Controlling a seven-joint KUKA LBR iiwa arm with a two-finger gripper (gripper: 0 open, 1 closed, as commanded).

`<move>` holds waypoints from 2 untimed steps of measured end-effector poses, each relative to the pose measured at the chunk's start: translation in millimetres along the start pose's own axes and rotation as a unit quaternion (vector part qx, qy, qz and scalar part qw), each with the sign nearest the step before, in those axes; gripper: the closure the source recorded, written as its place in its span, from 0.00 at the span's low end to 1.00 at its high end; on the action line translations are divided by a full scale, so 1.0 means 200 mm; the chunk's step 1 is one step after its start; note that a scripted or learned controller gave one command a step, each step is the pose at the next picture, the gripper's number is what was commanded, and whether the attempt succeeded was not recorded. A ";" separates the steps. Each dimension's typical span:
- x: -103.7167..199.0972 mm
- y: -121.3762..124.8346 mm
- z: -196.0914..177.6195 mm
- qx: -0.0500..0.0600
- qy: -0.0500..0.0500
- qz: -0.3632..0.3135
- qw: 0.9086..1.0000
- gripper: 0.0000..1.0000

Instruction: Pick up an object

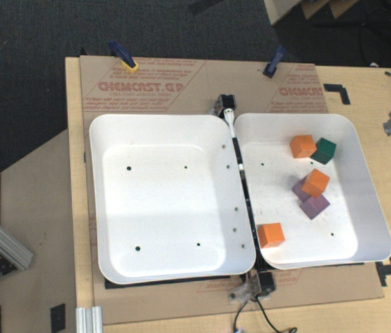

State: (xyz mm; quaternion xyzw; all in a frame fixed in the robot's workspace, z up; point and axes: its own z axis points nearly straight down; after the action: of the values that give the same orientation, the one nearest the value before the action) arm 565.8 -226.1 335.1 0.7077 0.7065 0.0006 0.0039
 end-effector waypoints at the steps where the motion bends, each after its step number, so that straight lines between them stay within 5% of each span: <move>1: 0.51 -0.14 0.01 0.004 0.004 -0.006 1.000 1.00; 2: 0.25 -0.14 0.05 0.004 0.001 0.001 1.000 1.00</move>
State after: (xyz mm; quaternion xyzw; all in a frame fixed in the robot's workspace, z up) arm 537.7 -176.1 324.2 0.7085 0.7057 -0.0009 0.0003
